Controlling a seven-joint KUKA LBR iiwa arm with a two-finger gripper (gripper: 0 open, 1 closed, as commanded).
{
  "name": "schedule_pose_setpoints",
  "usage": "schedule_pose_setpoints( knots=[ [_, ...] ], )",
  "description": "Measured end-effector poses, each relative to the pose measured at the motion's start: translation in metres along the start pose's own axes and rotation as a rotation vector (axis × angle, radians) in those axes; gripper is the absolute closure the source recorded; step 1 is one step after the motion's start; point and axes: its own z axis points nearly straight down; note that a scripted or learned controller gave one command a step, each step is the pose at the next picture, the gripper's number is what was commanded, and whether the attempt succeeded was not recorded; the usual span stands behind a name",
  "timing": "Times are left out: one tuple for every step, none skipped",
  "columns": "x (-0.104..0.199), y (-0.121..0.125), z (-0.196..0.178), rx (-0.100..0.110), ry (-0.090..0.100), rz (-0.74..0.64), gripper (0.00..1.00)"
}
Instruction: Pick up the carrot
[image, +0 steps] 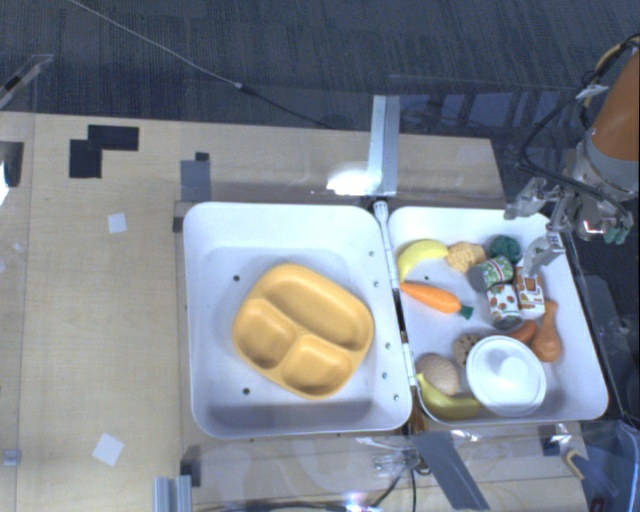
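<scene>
The carrot (432, 297), orange with a green tip at its right end, lies on the floor of the right bin (590, 395), close to the divider on the bin's left side. My gripper (531, 228) hangs over the bin's upper right corner, well to the right of the carrot and farther back. Its fingers (541, 251) stand apart, so it is open with nothing between them. The arm with its orange band (612, 125) comes in from the right edge.
Around the carrot lie a banana (420, 256), a small can (497, 272), a green vegetable (505, 246), little cartons (518, 298), a white bowl (506, 372) and a second banana (446, 403). A yellow divided plate (303, 328) sits in the left bin (205, 300).
</scene>
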Motion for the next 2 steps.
schedule_pose_setpoints(
  knots=[
    [0.049,0.066,0.135,-0.001,-0.005,0.223,0.00],
    [0.039,0.099,0.135,-0.001,-0.004,0.336,0.00]
  ],
)
